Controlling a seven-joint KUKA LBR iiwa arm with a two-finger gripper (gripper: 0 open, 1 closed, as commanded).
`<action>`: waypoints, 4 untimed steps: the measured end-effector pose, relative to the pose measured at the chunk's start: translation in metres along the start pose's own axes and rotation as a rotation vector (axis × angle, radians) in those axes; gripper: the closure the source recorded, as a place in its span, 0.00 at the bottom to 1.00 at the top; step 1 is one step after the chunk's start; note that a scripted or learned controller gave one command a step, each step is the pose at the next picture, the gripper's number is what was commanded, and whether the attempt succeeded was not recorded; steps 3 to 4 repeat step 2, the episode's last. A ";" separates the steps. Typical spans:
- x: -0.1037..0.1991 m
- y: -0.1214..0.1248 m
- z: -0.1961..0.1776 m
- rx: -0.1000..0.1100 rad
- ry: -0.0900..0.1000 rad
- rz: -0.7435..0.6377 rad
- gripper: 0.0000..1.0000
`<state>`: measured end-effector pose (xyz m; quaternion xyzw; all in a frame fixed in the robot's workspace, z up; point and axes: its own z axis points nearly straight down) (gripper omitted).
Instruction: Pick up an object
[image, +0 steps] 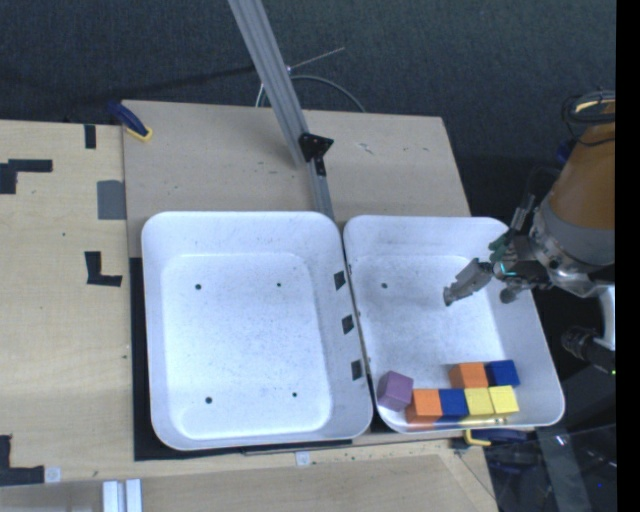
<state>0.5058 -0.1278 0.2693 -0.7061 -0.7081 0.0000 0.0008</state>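
Observation:
Several small blocks lie clustered in the front corner of the right bin (420, 235): a purple block (396, 388), an orange block (427, 402), a blue block (453, 402), two yellow blocks (490, 401), and behind them another orange block (467, 376) and blue block (501, 373). My gripper (487, 289) hangs over the right side of this bin, well behind the blocks and apart from them. Its fingers (463, 284) are spread open with nothing between them.
The left bin (240, 225) sits beside the right one, their rims touching in the middle. A slanted metal pole (282, 85) rises from behind the bins. A small blue and yellow tool (131, 120) lies at the bench's back left.

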 end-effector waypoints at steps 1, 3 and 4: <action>0.037 -0.017 0.063 0.008 0.001 0.000 0.00; 0.033 -0.001 0.150 0.008 -0.001 0.003 0.00; 0.033 -0.001 0.150 0.008 -0.001 0.003 0.00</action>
